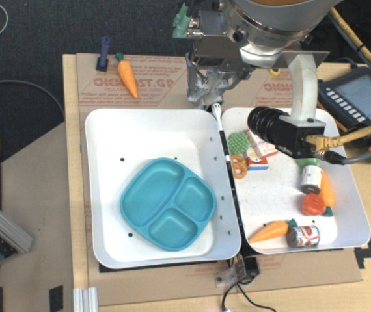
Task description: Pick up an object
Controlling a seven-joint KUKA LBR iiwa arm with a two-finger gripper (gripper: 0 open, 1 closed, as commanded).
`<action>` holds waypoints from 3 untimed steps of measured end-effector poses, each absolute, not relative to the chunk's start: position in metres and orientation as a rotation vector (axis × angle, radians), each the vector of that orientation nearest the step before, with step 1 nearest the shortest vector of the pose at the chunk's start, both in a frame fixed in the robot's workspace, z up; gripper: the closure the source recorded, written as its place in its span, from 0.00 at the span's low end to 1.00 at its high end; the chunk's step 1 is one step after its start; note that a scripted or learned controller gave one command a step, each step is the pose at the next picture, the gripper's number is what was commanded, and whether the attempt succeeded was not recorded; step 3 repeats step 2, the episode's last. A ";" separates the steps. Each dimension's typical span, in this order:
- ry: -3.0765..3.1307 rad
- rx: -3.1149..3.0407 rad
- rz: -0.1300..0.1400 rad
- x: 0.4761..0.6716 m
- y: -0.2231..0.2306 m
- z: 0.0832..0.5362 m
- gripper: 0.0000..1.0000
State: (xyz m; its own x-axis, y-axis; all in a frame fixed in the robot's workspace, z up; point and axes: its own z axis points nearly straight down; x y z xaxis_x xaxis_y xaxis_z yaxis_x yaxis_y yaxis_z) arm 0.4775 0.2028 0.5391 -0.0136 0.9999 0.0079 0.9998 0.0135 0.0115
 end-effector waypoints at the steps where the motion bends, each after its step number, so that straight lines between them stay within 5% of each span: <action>1: 2.220 2.232 -0.025 0.478 0.165 0.390 1.00; 2: 2.232 2.223 -0.025 0.478 0.225 0.226 1.00; 3: 2.232 2.223 -0.025 0.478 0.225 0.226 1.00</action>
